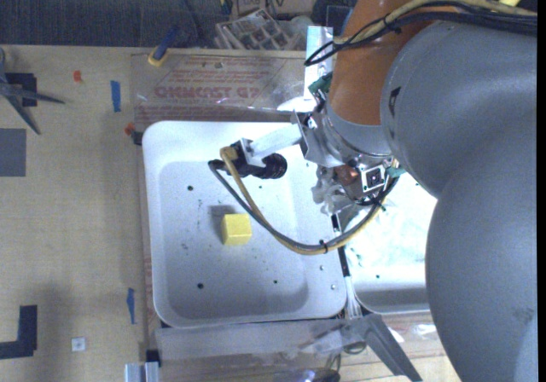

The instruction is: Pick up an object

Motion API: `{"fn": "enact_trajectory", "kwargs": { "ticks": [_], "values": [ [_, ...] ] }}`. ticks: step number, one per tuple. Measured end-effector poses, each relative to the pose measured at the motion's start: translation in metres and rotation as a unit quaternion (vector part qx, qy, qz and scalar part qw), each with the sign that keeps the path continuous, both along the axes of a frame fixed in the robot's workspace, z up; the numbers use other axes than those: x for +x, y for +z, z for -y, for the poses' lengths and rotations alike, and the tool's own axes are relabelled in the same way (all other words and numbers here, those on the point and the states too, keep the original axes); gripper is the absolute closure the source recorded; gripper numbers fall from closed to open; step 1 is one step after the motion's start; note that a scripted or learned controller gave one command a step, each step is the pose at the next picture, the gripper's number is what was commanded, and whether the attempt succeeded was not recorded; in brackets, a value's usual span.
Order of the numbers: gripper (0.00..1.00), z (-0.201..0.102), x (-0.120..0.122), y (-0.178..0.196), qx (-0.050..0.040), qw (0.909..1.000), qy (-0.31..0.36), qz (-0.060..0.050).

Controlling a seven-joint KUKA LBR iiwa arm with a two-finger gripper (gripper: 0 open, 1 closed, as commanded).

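Item: yellow block (236, 228), one, small, roughly cubic. Location: floor of white bin (147, 227), about its middle, clear of all four walls, nothing touching it. Handling, judged: light, stiff, likely foam or plastic, not fragile; flat faces give a fair hold. Take it across two opposite side faces from above. Pincer (335, 204): over the bin's edge on the arm's side, well apart from the block, which sits toward the bin's middle from it. Released or clenched: cannot tell; nothing seen in its hold.
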State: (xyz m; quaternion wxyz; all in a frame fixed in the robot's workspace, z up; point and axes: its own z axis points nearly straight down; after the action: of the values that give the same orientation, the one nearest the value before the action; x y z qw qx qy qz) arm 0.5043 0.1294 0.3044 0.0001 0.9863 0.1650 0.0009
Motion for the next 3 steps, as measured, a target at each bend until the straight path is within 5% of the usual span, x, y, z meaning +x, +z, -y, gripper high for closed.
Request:
{"fn": "enact_trajectory", "kwargs": {
  "ticks": [1, 2, 3],
  "values": [
    [1.00, -0.041, 0.001, -0.090, 0.0000, 0.9981, 0.062, -0.002],
    [1.00, -0.046, 0.011, -0.036, -0.0001, 0.9999, -0.011, 0.000],
    [1.00, -0.088, 0.055, -0.064, -0.0002, 0.9998, 0.022, 0.000]
  ]
}}
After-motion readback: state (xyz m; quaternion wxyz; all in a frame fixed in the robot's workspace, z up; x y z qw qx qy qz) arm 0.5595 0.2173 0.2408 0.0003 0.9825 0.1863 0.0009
